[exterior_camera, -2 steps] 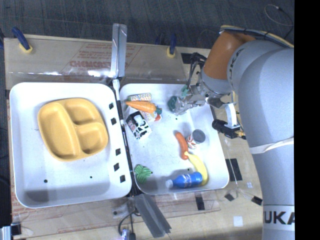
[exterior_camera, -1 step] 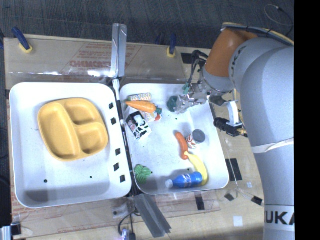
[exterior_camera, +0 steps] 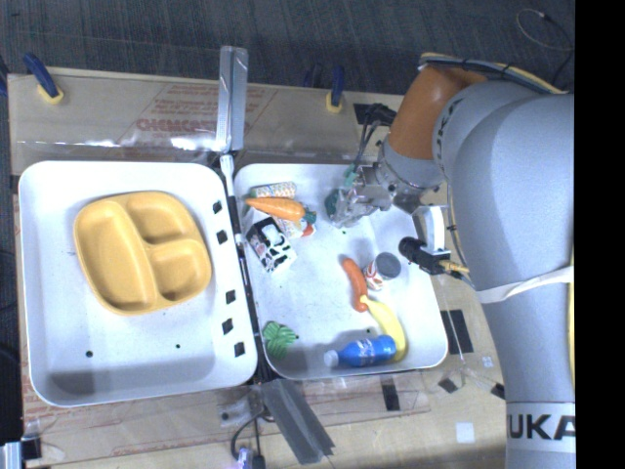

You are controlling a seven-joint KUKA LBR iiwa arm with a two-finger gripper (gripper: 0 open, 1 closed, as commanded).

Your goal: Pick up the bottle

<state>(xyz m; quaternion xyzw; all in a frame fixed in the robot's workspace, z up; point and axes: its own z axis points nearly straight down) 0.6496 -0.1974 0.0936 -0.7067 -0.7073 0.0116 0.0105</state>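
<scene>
The blue bottle [exterior_camera: 369, 351] lies on its side along the front wall of the right bin [exterior_camera: 312, 301], its pale cap end pointing left. A yellow banana [exterior_camera: 388, 324] touches it from behind. My gripper [exterior_camera: 344, 203] hangs low over the back of the same bin, far from the bottle. A small greenish thing sits right at its tip; I cannot tell whether it is held.
The right bin also holds a carrot [exterior_camera: 278, 207], a black-and-white pack [exterior_camera: 272, 244], an orange sausage [exterior_camera: 354, 280], a small grey-topped can [exterior_camera: 383, 267] and a green leafy toy [exterior_camera: 280, 337]. A yellow divided tray [exterior_camera: 144, 250] lies in the left bin [exterior_camera: 59, 360].
</scene>
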